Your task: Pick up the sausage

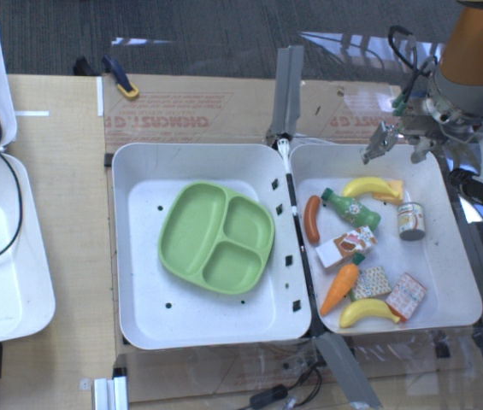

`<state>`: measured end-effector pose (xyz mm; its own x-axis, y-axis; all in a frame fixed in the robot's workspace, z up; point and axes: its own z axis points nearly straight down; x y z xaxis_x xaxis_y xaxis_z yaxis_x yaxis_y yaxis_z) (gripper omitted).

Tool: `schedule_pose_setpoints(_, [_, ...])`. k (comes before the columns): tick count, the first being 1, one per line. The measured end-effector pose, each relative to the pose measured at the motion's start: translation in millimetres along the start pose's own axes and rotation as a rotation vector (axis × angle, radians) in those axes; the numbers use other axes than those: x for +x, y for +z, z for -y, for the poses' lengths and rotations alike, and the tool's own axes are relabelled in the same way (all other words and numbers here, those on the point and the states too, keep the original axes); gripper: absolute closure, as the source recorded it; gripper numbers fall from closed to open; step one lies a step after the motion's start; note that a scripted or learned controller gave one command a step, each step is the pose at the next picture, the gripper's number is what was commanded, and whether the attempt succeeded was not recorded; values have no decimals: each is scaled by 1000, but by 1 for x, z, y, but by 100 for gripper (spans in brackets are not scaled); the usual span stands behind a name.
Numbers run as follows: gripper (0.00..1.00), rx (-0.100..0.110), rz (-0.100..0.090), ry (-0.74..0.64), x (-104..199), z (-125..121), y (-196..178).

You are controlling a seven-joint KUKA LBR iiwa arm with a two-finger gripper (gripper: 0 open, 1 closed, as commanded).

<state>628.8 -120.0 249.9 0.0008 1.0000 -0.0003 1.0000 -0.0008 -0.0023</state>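
1. Broadly, the left bin (pixel 130 254) lies well to the left of and below the claw (pixel 397 145); its floor is open around the green divided plate (pixel 216 238), which sits near the middle.
2. Next, the right bin (pixel 463 263) spreads just below the claw, which hangs over the bin's far rim with both fingers spread apart and nothing between them.
3. Cardboard (pixel 190 109) runs left of the claw along the far side; its printed lettering is reversed and I cannot read it.
4. Below the claw and to its left, the sausage (pixel 312 219) lies lengthwise against the bin's left wall, with a thin strip of bare floor between it and the green bottle (pixel 351 209).
5. Directly below the claw sit a banana (pixel 372 187) and a small can (pixel 410 220); the can's label is too small to read.
6. Further below are a carrot (pixel 338 285), a second banana (pixel 368 312) and small printed packets (pixel 406 295), crowded together, their print illegible.
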Motion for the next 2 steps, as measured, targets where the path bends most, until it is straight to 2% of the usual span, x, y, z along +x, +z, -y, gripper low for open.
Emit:
schedule_pose_setpoints(1, [0,-2,1,103,28,-7,159])
schedule_pose_setpoints(2, [0,-1,1,203,109,-5,59])
